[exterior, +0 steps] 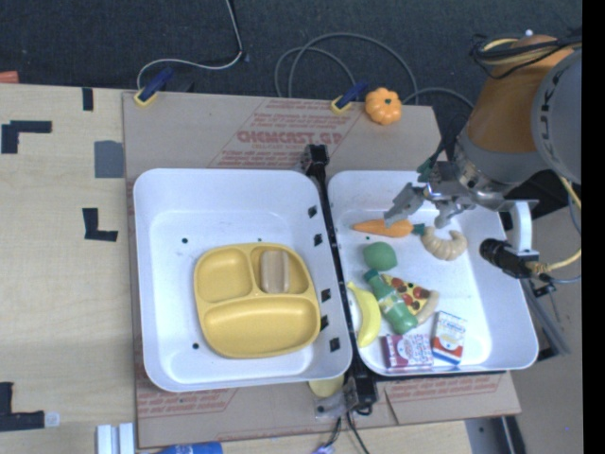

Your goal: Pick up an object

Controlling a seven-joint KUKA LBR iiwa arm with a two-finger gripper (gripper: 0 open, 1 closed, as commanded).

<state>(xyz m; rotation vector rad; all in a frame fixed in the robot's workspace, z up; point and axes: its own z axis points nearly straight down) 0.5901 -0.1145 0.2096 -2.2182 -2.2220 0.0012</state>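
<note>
My gripper (424,209) hangs open over the far part of the right bin (510,334), its fingers spread with nothing between them. Just below it lies an orange carrot (383,226), and a beige croissant-like piece (444,244) lies to the right of the carrot. Nearer the front sit a green round item (380,254), a green bottle (391,305), a pizza slice (416,297), a yellow banana (366,315) and two small cartons (425,345).
The left bin (161,216) holds a yellow divided plate (255,301) with a tan piece (274,270) in one compartment. A small orange pumpkin (383,106) sits on the cardboard behind the bins. Cables loop at the back.
</note>
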